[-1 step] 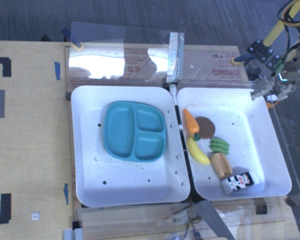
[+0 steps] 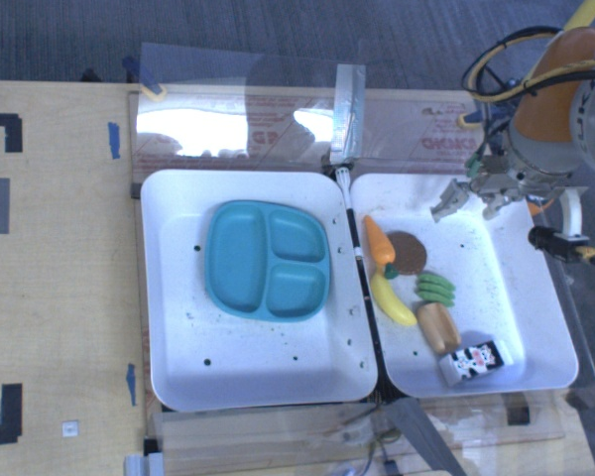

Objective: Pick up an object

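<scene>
Orange toy carrot (image 2: 378, 241) lies at about eight o'clock from the claw (image 2: 473, 196), long axis running eleven to five; claw hangs spread apart, gripping nothing.

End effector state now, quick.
End effector: open, holding nothing, above the right bin's far edge.

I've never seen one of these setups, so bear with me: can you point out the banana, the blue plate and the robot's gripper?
banana (image 2: 393, 301): camera view, middle of its yellow body.
blue plate (image 2: 240, 256): camera view, floor of its large compartment.
gripper (image 2: 473, 197): camera view, midway between the fingertips.
</scene>
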Controlling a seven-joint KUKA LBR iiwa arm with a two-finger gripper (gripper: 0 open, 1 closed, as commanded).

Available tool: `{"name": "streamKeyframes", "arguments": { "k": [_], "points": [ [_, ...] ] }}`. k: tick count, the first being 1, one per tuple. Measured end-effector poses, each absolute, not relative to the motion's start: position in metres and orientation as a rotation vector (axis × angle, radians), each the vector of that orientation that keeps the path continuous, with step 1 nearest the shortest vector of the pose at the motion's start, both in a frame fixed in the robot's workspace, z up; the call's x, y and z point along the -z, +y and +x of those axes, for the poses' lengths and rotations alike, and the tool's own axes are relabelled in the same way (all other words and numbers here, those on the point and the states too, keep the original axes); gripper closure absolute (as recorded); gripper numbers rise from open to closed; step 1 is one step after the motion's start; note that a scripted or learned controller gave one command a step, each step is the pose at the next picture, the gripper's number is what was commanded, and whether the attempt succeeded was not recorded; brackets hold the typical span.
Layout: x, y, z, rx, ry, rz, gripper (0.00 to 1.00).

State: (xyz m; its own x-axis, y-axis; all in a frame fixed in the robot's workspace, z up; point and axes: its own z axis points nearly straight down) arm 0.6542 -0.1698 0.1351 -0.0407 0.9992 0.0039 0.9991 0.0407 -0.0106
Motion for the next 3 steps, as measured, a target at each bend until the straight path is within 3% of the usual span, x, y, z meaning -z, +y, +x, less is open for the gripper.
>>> {"name": "streamKeyframes", "arguments": {
  "k": [1,2,3],
  "points": [
    [-0.092,-0.127,0.604,0.011,-2.268,-2.187,0.00],
    [-0.180,-0.140,0.589,0.009,-2.125,-2.325,0.00],
    [-0.088,-0.123,0.545,0.006,-2.401,-2.034,0.00]
  ]
}}
